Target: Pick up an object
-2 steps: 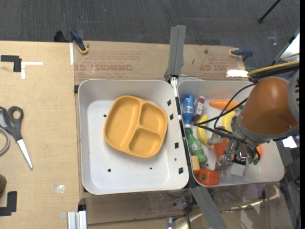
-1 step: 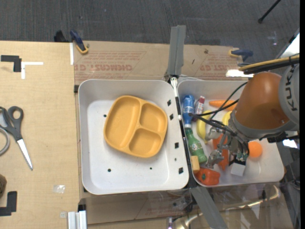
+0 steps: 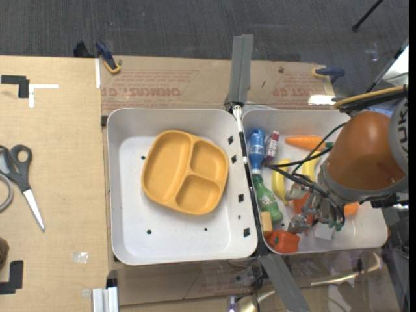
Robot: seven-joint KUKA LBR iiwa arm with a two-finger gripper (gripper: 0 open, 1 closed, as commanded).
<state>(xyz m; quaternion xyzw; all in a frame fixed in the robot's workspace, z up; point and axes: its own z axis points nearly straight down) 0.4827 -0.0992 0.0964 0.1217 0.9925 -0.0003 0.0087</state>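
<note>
My gripper (image 3: 311,218) hangs low over the front part of the right bin (image 3: 374,240), under the orange wrist band. Directly around it lie a red-orange toy (image 3: 284,241) at the bin's front, a green bottle (image 3: 266,200) to its left and a yellow banana (image 3: 280,184) just behind. Further back are a blue bottle (image 3: 257,146) and an orange carrot (image 3: 305,142). The arm and cables hide whatever lies right under the gripper.
The left bin (image 3: 123,174) holds a yellow three-part plate (image 3: 185,172). Scissors (image 3: 23,184) lie on the bench far left. A grey divider bar (image 3: 240,70) stands behind the bins, with cardboard at the back.
</note>
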